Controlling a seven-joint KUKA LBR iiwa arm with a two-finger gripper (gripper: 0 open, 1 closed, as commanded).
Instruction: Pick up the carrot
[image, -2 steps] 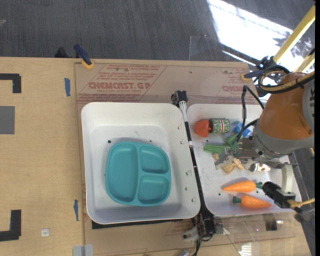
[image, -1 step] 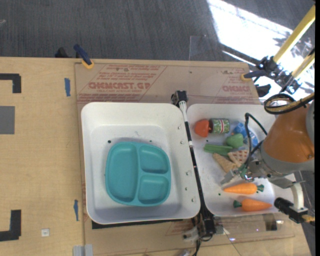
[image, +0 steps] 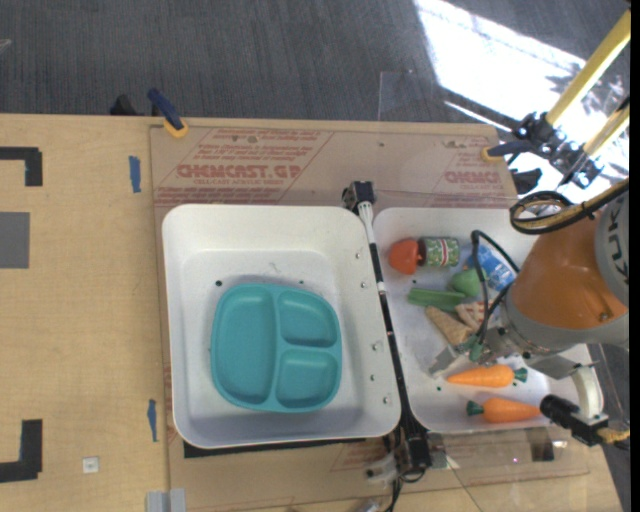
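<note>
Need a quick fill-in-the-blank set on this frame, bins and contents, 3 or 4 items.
1. The teal divided plate lies in the ____ bin as the camera sees it.
2. The plate has ____ compartments.
3. ____ orange carrots lie near the front of the right bin.
4. The band above the arm's wrist is coloured ____.

Missing words: left; three; two; orange.
</note>
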